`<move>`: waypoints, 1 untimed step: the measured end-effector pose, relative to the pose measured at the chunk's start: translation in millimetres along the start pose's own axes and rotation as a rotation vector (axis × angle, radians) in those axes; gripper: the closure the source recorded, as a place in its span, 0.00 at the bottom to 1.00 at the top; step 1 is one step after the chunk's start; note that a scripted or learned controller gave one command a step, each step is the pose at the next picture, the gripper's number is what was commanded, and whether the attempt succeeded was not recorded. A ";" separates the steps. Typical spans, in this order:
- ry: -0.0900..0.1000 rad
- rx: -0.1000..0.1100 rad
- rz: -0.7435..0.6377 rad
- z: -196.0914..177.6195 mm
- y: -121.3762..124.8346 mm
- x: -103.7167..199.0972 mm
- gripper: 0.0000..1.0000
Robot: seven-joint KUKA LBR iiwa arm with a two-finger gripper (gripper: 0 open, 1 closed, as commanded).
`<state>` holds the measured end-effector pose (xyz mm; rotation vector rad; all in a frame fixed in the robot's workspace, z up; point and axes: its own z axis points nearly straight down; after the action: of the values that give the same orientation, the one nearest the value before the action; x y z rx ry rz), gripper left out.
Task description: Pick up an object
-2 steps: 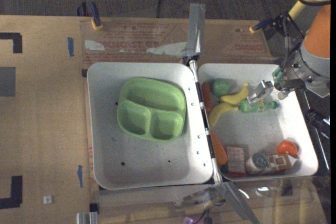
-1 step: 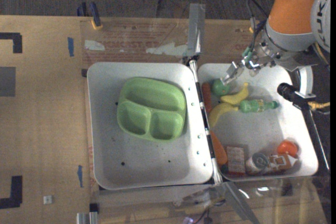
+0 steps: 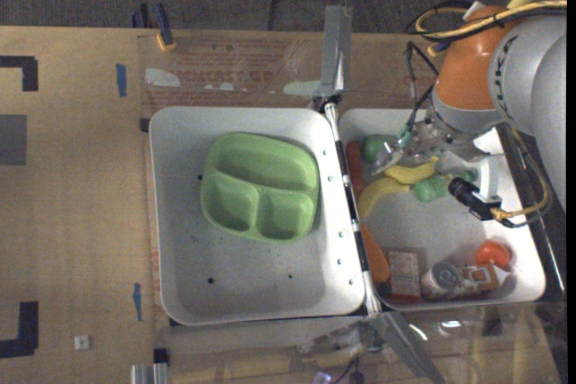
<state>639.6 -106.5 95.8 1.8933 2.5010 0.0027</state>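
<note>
The arm (image 3: 504,67) is running off the right edge and covering the far corner of the right bin (image 3: 531,283), its gripper (image 3: 407,153) is hiding part of the banana (image 3: 382,192), and the small items near the front wall are blurring together.

One fixed overhead camera, slanted down over both bins (image 3: 171,193).
</note>
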 end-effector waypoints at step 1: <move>-0.002 -0.002 -0.003 -10.6 1.4 0.6 1.00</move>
<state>640.7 -105.5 106.4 1.8878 2.5008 0.0034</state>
